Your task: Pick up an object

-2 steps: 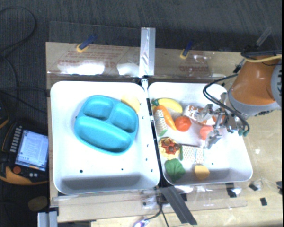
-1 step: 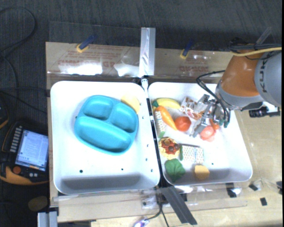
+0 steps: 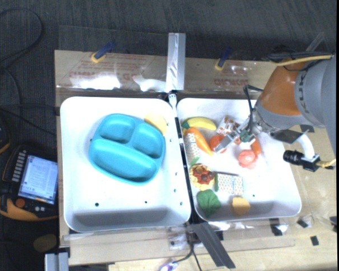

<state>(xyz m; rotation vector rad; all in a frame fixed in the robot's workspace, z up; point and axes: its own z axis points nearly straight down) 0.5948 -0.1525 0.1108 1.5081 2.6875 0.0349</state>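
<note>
The gripper (image 3: 244, 133) hangs low over the right bin (image 3: 282, 205), its grip state impossible to tell, with a red ball (image 3: 247, 158) just below it toward the near rim and an orange carrot (image 3: 200, 141) lying slantwise to its left.

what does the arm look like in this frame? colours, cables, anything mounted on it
Arm: rounded grey casing with a broad orange band above the wrist. Thin dark cables run down the wrist to the gripper, a small dark and metallic assembly. A black cylindrical part with a white bracket sticks out beside it.
</note>
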